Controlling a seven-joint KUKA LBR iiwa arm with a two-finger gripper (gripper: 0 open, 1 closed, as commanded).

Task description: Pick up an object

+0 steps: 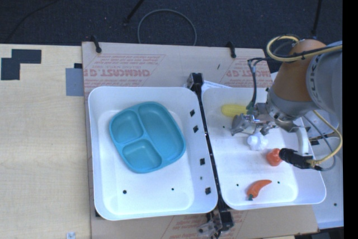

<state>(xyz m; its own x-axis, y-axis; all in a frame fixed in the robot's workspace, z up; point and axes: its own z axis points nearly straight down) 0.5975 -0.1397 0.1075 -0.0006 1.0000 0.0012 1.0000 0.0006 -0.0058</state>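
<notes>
Camera view: gripper (250, 125) sits low in the right bin (313, 194), finger state unclear, just above the white object (256, 141); approach step, next needs descent and closure.

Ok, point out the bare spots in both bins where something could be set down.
Left bin: open floor below the blue divided plate. Right bin: free strip between the divider and orange pepper. Crowded around the gripper: yellow piece, white object, orange-red toy.
</notes>
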